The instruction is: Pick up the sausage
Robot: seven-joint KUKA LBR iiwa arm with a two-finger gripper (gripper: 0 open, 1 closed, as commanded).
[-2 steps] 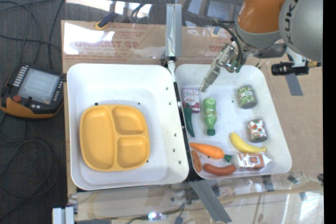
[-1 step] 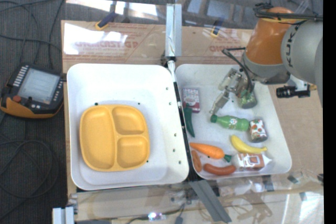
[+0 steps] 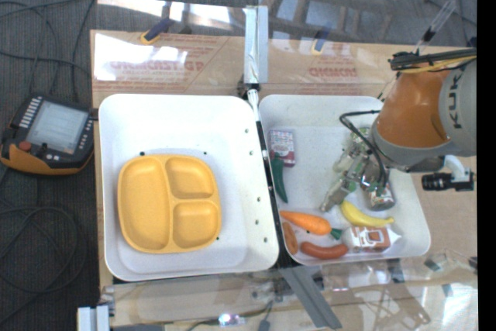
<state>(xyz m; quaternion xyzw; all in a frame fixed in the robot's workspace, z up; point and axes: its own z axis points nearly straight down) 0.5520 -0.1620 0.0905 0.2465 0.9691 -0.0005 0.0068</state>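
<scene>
Two white bins sit side by side; the arm [image 3: 422, 116] leans over the right bin [image 3: 310, 114], gripper [image 3: 353, 182] low, fingers spread around nothing. Sausage [image 3: 323, 250] lies near the front rim, beside a carrot [image 3: 307, 222].

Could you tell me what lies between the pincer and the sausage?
In the camera view, the banana lies between the pincer and the sausage, with the carrot beside it.

Sausage [image 3: 324, 250] lies in the right bin [image 3: 411, 240], just before the carrot [image 3: 306, 222].
</scene>
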